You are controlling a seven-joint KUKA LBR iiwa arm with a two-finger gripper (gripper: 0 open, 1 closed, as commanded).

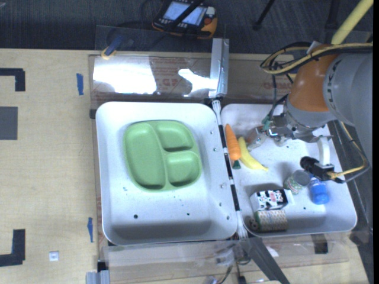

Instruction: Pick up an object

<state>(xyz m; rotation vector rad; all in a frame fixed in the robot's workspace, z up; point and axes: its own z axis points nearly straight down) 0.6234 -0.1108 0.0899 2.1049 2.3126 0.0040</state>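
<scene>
Reaching in from the right, the grey arm (349, 87) hangs its gripper (269, 129) low over the far part of the right bin (340, 220); whether that gripper is open or closed cannot be told from this slanted view. Just to its left, and a little nearer the camera, lies a yellow banana (251, 160), right beside an orange carrot (233, 142) that rests along the bin's left wall; towards the front edge sits a small black-and-white box (270, 198), with a speckled tan block (271, 219) just in front of it; further right lie a clear round container (296, 182) and a small blue object (319, 193), close together. The left bin (109, 176) holds a green divided tray (161, 154), lying flat near its middle.
</scene>
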